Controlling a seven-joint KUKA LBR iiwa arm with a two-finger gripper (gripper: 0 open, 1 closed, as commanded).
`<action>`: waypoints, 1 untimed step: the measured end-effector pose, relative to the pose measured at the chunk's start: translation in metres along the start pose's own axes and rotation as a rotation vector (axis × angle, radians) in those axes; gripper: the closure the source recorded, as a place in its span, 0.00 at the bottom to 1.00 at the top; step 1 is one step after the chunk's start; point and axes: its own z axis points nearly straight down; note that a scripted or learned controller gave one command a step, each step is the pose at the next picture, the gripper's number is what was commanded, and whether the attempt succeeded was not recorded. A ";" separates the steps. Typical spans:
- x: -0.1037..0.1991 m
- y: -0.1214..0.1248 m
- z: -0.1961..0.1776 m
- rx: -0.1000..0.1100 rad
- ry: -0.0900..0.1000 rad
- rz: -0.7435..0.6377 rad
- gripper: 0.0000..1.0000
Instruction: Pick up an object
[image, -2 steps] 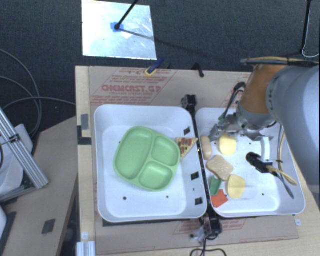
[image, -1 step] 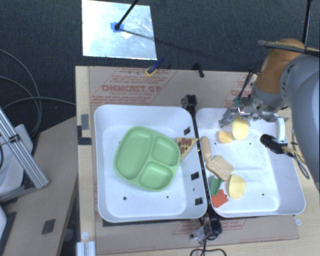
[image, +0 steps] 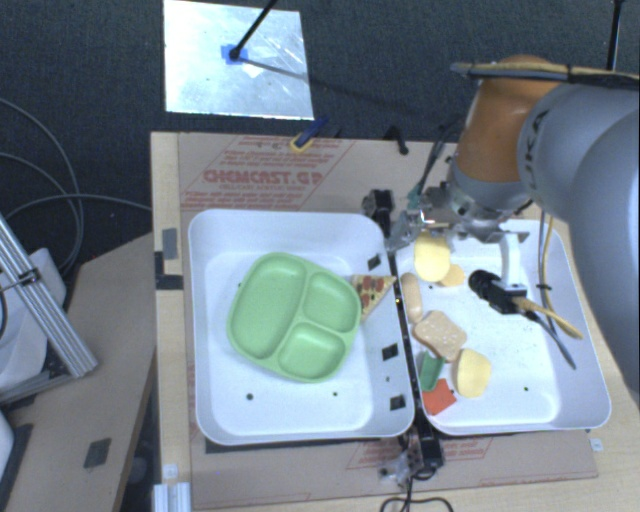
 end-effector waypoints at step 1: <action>0.095 -0.025 -0.079 -0.001 0.003 0.000 0.00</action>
